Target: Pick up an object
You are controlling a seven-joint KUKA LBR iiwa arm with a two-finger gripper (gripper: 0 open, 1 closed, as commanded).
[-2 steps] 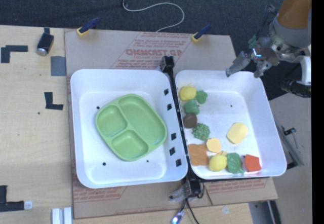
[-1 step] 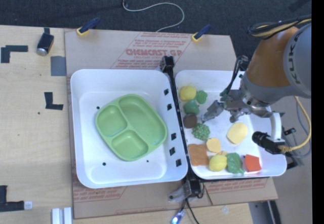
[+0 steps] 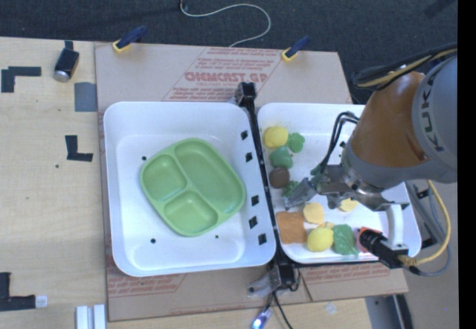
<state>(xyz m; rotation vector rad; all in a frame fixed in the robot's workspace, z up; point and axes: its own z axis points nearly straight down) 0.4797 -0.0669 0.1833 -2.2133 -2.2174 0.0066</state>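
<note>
The right bin holds several small toy foods: a yellow lemon, a green piece, a grey-green piece, a brown ball, an orange block, a yellow piece, another yellow fruit, a green leafy piece and a red piece. My gripper hangs low over the middle of this bin, just right of the brown ball and above the orange block. Its dark fingers point left; nothing shows between them.
The left bin holds a green compartment plate. A black divider runs between the bins. The arm's orange band covers the right bin's right side. Cardboard lies under both bins, with clamps at its far corners.
</note>
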